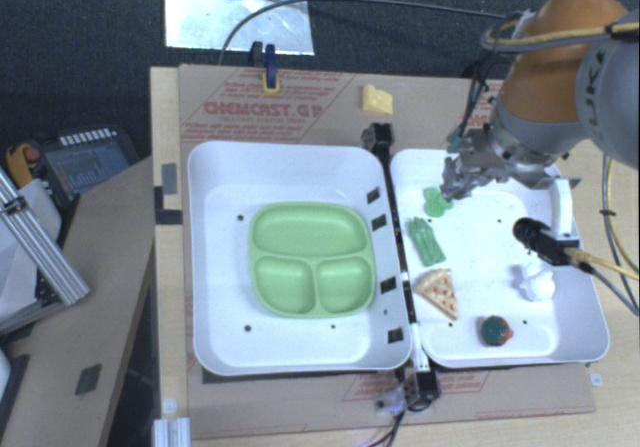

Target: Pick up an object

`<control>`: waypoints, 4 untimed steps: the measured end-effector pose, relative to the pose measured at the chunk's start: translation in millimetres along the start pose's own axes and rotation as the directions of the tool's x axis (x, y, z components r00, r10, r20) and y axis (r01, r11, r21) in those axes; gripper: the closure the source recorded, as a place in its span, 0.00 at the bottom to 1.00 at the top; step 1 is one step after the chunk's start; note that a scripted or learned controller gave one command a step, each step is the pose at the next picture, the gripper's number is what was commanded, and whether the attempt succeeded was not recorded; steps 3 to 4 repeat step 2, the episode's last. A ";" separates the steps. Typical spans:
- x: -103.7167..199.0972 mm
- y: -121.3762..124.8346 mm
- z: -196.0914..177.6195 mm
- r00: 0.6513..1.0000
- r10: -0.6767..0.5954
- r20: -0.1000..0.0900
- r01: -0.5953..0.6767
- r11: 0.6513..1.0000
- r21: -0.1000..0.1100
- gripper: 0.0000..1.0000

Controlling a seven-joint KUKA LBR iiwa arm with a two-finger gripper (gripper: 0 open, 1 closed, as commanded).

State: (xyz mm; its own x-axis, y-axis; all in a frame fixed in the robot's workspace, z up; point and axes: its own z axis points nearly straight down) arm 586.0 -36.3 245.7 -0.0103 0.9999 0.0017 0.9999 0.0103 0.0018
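Note:
My gripper [453, 182] hangs low over the far left part of the right bin [580, 335]. Just below and left of its tip lies a small bright green piece [436, 204]; I cannot see whether they touch. A longer green piece [427, 241] rests toward the front of it. At the bin's front left lies a pizza slice [437, 292], with a green and red ball [495, 331] to its right. A small white object [537, 284] sits at the right side.
The left bin [215, 175] holds a light green divided plate [308, 259]. A yellow wedge [377, 98] lies on the cardboard behind the bins. A device with a screen [85, 165] sits on the side table at the left.

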 end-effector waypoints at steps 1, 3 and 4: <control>49.4 13.4 -4.8 1.000 0.001 0.000 -0.001 1.000 -0.002 1.00; 109.0 21.9 -5.7 1.000 0.000 0.000 0.000 1.000 -0.001 1.00; 109.0 21.9 -5.7 1.000 0.000 0.000 0.000 1.000 -0.001 1.00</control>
